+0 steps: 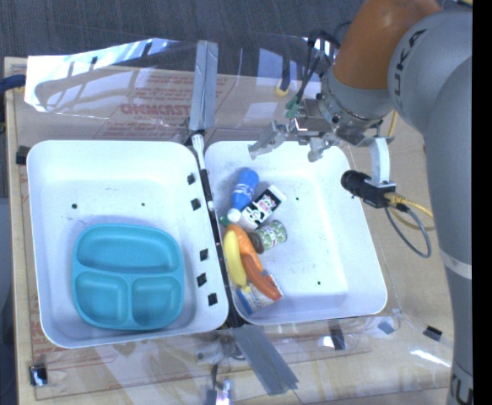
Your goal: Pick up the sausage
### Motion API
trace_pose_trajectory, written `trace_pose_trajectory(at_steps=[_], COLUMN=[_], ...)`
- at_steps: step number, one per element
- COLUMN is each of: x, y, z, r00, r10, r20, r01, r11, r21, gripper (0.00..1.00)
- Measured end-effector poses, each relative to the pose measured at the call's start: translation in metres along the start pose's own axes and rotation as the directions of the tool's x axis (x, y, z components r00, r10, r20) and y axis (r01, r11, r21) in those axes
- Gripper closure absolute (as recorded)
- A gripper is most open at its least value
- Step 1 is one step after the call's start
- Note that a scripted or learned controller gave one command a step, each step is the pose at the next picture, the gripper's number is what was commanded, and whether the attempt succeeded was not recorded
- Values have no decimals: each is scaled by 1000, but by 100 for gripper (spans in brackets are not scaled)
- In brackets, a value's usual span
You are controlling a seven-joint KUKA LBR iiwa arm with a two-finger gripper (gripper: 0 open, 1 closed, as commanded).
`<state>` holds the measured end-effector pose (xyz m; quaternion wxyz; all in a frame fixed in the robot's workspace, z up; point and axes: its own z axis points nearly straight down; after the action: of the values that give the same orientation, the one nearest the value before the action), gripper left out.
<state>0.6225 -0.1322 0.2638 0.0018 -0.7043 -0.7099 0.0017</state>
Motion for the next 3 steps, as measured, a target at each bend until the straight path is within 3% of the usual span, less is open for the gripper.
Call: trace_pose_trajectory(at_steps=[1,2,3], x=[-18,-3,-4], y=[-46,-105,-104], z=[101,167,156], r00=[999,993,993], r10=[-41,-116,-121], r20=[0,7,9], r01=[41,116,121], r11=[999,993,993], r21=[0,-15,-18], gripper=[0,0,100])
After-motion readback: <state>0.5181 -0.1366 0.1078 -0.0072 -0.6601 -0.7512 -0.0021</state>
